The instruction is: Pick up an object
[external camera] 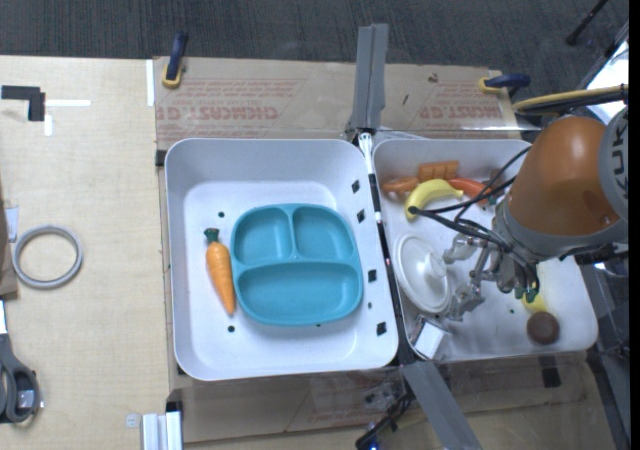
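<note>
My gripper hangs low over the middle of the right bin, under the arm's orange band. It is open, with nothing between its fingers. Just to its left lies a clear round glass dish. A yellow banana and an orange carrot-like piece lie at the bin's far side. A brown round object rests near the front right, with a small yellow-green piece beside the arm. A small white object sits in the front left corner.
The left bin holds a blue divided plate and a carrot to the left of it. A grey ring and scissors lie on the bench at far left. A grey bar runs back between the bins.
</note>
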Controlling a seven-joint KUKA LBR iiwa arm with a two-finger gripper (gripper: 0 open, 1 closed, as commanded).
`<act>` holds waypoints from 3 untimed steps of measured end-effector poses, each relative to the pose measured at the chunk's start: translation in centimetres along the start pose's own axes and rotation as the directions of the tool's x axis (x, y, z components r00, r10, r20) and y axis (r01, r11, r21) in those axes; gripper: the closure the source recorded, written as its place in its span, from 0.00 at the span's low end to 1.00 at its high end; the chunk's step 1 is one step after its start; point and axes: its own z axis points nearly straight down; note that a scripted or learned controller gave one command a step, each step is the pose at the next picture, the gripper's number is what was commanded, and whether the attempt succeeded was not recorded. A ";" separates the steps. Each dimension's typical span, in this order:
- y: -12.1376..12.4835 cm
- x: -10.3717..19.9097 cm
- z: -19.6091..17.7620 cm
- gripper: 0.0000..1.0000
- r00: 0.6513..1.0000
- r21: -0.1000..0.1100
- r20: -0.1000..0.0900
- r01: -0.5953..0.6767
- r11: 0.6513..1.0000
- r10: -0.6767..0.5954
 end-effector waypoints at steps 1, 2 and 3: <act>2.0 -6.4 -2.0 0.00 0.999 0.000 0.001 -0.041 0.999 0.041; 2.2 -3.4 -0.6 0.00 0.986 0.004 0.025 -0.163 0.987 0.163; -3.0 -2.2 0.4 0.00 0.998 0.000 -0.001 -0.070 0.998 0.070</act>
